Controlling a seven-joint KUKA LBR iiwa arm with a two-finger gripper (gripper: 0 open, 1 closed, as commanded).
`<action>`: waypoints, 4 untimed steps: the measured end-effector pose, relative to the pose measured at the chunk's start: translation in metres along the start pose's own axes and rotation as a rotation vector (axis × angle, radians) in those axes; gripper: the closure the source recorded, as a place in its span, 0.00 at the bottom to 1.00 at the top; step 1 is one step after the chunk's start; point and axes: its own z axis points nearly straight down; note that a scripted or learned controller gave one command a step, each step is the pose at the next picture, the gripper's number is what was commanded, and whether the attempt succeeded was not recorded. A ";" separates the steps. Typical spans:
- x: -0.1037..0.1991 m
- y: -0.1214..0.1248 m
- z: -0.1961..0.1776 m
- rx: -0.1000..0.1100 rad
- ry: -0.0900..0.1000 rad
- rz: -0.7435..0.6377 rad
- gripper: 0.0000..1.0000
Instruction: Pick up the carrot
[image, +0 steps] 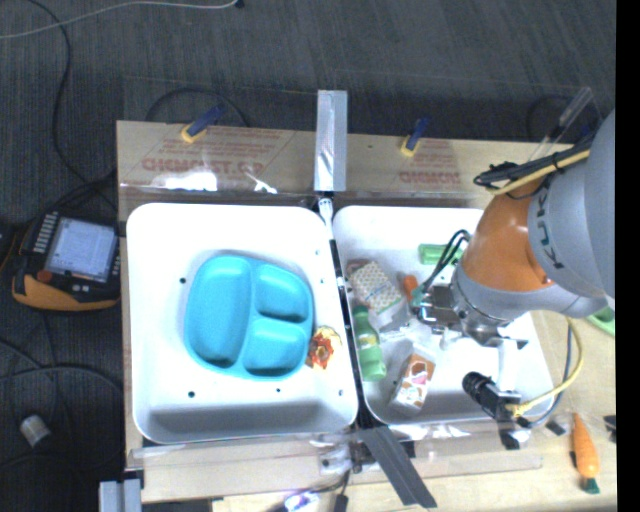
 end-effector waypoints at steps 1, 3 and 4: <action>-0.016 0.014 -0.065 -0.003 -0.002 -0.047 0.00; -0.044 -0.006 -0.061 0.000 0.000 0.299 0.00; -0.006 -0.003 -0.003 -0.001 0.000 -0.053 0.00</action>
